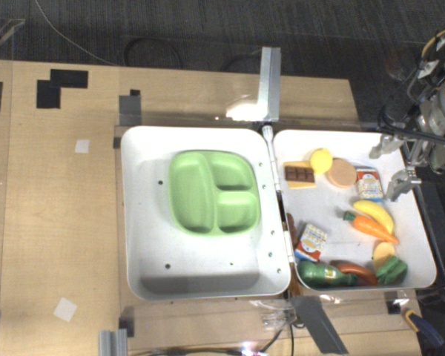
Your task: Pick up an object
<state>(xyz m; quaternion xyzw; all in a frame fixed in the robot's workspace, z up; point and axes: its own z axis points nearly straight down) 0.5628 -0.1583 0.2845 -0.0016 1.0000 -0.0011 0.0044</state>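
Observation:
The right bin (423,232) holds several toy foods: a yellow lemon (320,159), a chocolate bar (299,174), a round tan biscuit (341,173), a small carton (368,186), a banana (375,213), a carrot (371,228), a snack packet (311,239), a green bottle (322,274) and a green pepper (391,271). My gripper (392,166) hangs over the bin's far right side, just right of the carton. Its two silver fingers stand apart and open, with nothing between them.
The left bin (144,258) holds a green divided plate (211,191). A metal post (270,87) rises behind the wall between the bins. Cables and the arm's body crowd the right edge.

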